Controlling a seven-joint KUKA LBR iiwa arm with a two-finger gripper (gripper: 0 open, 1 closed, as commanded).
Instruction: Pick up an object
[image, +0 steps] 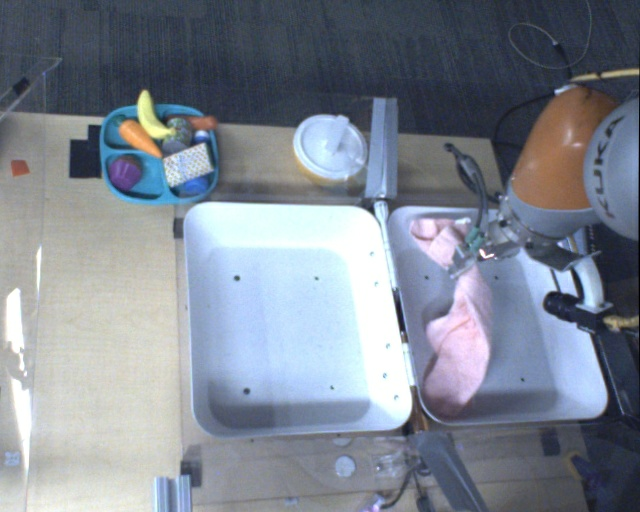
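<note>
The end effector (474, 246) sits over the pink cloth (460, 340) in the right bin (560, 400). I cannot tell its state. Pinching a raised fold near the cloth's upper end should work best.

Bright, even overhead light — soft shadows, perhaps slightly blurred edges.

White bins: two are sitting side by side, a left bin (285, 320) and a right bin (540, 390).
Pink cloths: one (460, 335) is lying in the right bin.
Blue divided trays: one (112, 150) is resting on the bench, holding toy food.
Toy bananas: one (151, 116).
Toy carrots: one (138, 137).
Lidded yellow bowls: one (328, 148).
</note>
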